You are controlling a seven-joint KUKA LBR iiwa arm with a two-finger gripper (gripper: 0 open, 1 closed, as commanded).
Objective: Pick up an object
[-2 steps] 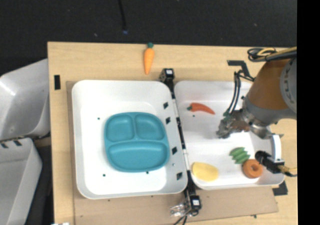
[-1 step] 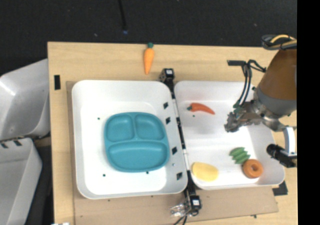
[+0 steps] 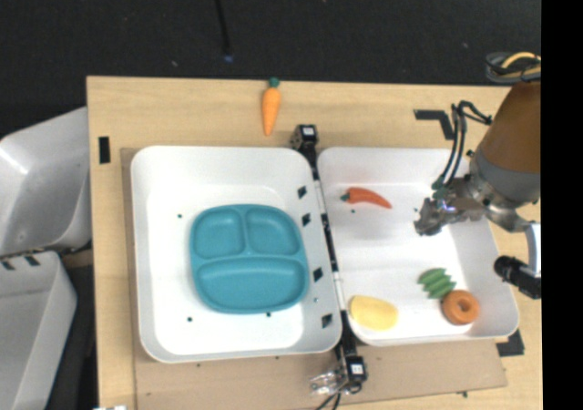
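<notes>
Right white bin [image 3: 474,331]: red chili pepper [image 3: 367,198], green ridged piece [image 3: 436,282], orange ring [image 3: 461,307], yellow lump [image 3: 373,312]. Tool [image 3: 430,221] above bin floor; grip state cannot be told.

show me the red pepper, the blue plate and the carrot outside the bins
red pepper [image 3: 368,198]: camera view, middle of its body
blue plate [image 3: 247,258]: camera view, central divider ridge
carrot [image 3: 271,109]: camera view, orange body

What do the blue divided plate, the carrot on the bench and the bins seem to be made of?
Blue divided plate: likely moulded plastic, matte, uniform teal with soft rounded compartment ridges.
Carrot: probably toy plastic or rubber, smooth, flat orange with a green top; the view leaves it open.
Bins: seemingly thin white plastic, slightly glossy, with rounded corners.
</notes>
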